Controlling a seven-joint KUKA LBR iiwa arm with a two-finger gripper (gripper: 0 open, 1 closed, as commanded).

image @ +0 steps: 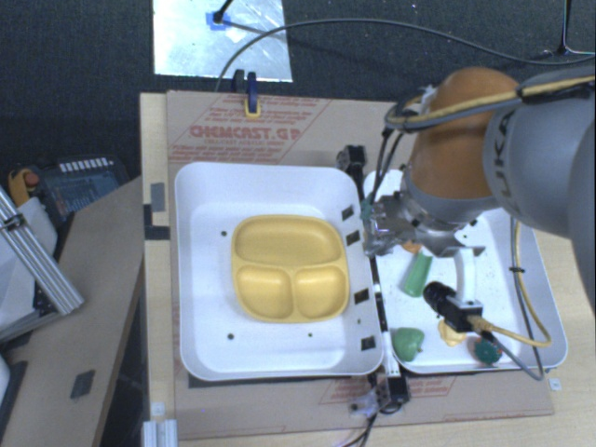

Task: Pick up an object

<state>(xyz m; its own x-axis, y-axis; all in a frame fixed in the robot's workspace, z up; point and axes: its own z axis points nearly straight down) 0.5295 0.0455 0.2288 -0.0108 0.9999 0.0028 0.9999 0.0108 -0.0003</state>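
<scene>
A: While the arm (494, 147) crowds the right bin (549, 329), the green cylinder (416, 275) lies beneath it; the claw's state, I cannot tell.

B: A blind descent might nudge it aside; I'd expect a miss.

Left bin (200, 250): yellow tray (289, 266) occupies the centre; margins around it are open. Right bin (549, 329): the arm (484, 147) overhangs scattered small objects (410, 341).

A shiny square foil sheet (222, 24) is lying on dark carpet beyond the bench; a brown printed cardboard sheet (247, 130) is lying under the bins.
</scene>
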